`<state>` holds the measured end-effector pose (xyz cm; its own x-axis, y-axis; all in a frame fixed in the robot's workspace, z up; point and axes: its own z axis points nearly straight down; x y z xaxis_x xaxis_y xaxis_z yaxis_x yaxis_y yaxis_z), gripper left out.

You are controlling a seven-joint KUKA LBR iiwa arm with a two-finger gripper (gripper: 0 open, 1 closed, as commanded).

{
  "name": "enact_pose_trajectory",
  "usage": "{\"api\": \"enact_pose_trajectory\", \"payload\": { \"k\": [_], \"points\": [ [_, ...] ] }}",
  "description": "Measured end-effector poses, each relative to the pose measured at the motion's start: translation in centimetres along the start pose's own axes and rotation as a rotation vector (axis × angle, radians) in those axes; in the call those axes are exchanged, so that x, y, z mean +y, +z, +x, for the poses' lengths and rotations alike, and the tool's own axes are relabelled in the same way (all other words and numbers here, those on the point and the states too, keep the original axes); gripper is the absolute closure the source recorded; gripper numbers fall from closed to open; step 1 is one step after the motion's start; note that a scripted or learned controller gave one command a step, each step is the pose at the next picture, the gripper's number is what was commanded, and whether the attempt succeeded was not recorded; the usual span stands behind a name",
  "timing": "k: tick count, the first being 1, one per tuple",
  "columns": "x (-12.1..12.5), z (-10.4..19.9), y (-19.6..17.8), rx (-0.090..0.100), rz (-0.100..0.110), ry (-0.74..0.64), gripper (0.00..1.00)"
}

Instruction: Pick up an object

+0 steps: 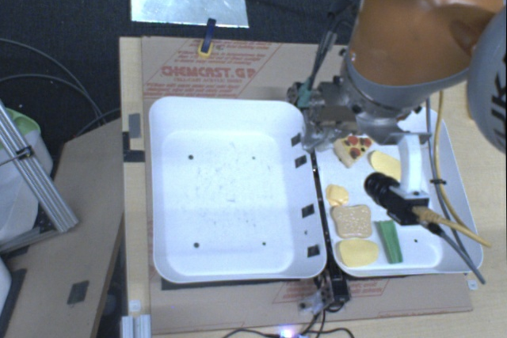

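Under both bins, a cardboard sheet reads "CHEMCAST G P" in red; dark carpet surrounds the tabletop. Left bin sits beside right bin, which holds a pizza slice, bread slice and green piece. Whether the claw is released or clenched, I cannot tell.

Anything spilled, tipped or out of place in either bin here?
Nothing stands out. The toy food pieces, among them a pizza slice, a bread slice and a green stick, all lie inside the right bin. The left bin sits square beside it, undamaged.
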<state>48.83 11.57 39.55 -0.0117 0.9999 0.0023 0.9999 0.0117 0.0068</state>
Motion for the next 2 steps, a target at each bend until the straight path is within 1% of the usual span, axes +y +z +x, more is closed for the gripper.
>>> {"api": "enact_pose_trajectory", "payload": {
  "k": [1,2],
  "points": [
    [-0.2,-6.4,-5.7,-0.002,-0.002,0.017,1.00],
    [-0.4,-2.7,9.3,-0.004,0.018,0.008,1.00]
  ]
}}
